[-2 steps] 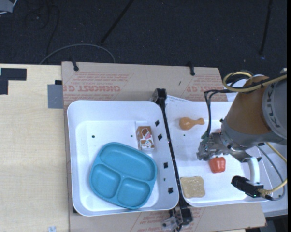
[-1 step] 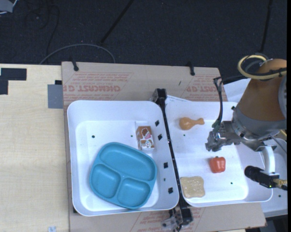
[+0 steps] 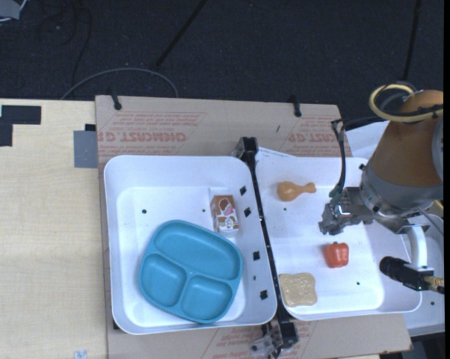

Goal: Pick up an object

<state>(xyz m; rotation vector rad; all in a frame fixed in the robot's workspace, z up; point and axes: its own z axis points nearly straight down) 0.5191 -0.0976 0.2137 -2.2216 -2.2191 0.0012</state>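
Pincer (image 3: 334, 223) hanging low over the right bin (image 3: 367, 294), grey metal, on the end of the grey arm (image 3: 404, 163) with its orange band. Cannot tell whether wide or narrow, nor whether anything sits in it.

Seen from the fixed camera above: two shallow white plastic bins, side by side on a sheet of brown printed cardboard (image 3: 210, 122) atop the pale wooden surface (image 3: 38, 238), with a black divider strip (image 3: 256, 223) between them.

In the right bin, three things. One red pepper (image 3: 336, 254), glossy and rounded, just below the pincer and very near it, apart from it as far as can be told. One tan, pear-like piece (image 3: 294, 191), smooth, with a narrow neck pointing right, up and to the left of the pincer. One flat beige slice (image 3: 297, 289), like toast, near the lower left corner.

In the left bin (image 3: 128, 193), two things. One blue plastic tray (image 3: 190, 270), rounded, with three compartments. One small printed carton (image 3: 225, 213) lying flat just above it.
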